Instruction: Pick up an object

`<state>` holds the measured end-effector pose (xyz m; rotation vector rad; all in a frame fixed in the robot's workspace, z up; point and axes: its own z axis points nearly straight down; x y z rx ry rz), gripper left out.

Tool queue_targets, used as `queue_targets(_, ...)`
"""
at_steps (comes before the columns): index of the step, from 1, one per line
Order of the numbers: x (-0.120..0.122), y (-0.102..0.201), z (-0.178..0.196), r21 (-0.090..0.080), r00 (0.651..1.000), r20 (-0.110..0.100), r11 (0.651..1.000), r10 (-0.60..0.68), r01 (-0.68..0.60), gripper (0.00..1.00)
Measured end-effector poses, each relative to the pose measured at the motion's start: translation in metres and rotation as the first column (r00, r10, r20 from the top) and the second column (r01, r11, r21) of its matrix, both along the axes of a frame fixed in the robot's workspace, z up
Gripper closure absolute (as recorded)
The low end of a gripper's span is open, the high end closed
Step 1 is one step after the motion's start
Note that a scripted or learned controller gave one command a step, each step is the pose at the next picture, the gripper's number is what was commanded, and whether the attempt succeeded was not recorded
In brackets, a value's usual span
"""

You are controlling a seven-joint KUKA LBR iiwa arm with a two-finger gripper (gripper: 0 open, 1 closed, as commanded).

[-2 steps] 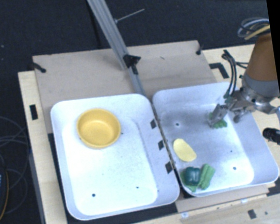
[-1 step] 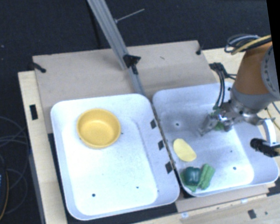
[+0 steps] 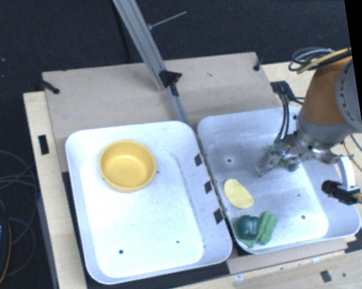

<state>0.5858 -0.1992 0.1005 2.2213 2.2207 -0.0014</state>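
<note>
Objects for picking lie in both white bins below me. In the right bin (image 3: 314, 225), a pale yellow, flattish oval piece (image 3: 238, 194) rests near the left wall, and just below it, toward the near-left corner, a dark green rounded item (image 3: 247, 227) sits touching a lighter green elongated piece (image 3: 267, 226) that lies tilted against its right side. In the left bin (image 3: 149, 246), a yellow bowl (image 3: 127, 165) stands upright in the far-left part, well apart from everything else. My arm (image 3: 326, 102) comes in from the right side of the view, its orange band above the wrist, and my gripper (image 3: 274, 159) hangs over the middle of the right bin, pointing toward the left. It is up and to the right of the yellow oval piece, apart from it, and farther still from the two green items. I see nothing between my fingers, though they are small and blurred against the bin floor, so I cannot tell whether they are spread or closed. A grey metal rail (image 3: 141, 38) slants down from the top of the view to the gap between the two bins. Cables (image 3: 313, 57) loop beside my arm at the far right.
</note>
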Motion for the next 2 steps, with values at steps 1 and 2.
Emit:
queue_targets(1,0.001,0.000,0.011,0.000,1.000,0.003,1.000,0.000,0.000,1.00)
queue_targets(2,-0.003,-0.008,0.069,0.000,1.000,0.006,1.000,0.000,0.000,1.00)
